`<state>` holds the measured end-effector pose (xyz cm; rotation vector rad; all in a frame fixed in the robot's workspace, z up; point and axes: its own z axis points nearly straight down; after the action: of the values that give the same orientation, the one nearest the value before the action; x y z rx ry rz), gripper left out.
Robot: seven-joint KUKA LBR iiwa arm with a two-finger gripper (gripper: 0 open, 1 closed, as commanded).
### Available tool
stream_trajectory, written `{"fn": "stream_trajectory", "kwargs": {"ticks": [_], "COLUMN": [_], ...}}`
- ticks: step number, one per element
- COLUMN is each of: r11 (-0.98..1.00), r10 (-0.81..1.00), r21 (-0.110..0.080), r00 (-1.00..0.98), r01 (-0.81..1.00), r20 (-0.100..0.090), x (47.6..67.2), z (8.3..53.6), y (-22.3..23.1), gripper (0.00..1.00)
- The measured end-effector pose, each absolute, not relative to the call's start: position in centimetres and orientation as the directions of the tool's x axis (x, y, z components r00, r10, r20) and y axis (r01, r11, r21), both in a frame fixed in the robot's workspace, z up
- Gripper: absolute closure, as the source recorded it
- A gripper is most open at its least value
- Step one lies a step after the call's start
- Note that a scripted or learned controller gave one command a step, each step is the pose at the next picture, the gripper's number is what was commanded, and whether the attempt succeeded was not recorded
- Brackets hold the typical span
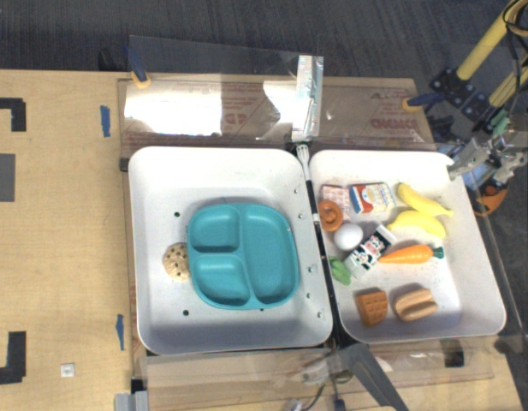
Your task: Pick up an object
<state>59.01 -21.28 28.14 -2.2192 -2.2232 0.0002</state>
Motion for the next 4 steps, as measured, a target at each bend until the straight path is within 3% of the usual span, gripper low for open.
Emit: {"fn": "stream_trajectory", "kwargs": {"ticks": [1,2,3,4], "r11": [0.004,-0.122,0.023,0.083], "r10": [1.0,0.992,1.0,0.997], "r21": [-0.006,0.026,0.003,0.006], "r00": [-0.004,0.122,-0.023,-0.083], "r01": [1.0,0.992,1.0,0.997], "r20": [0.007,0.008,0.014,0.004], "x": [52.2,55.1,57.8,53.1], "z": [11.2,9.7,8.8,8.8], "y": [-21.0,-20.0,-20.5,-20.2], "gripper": [0.0,0.0,0.0,0.0]}}
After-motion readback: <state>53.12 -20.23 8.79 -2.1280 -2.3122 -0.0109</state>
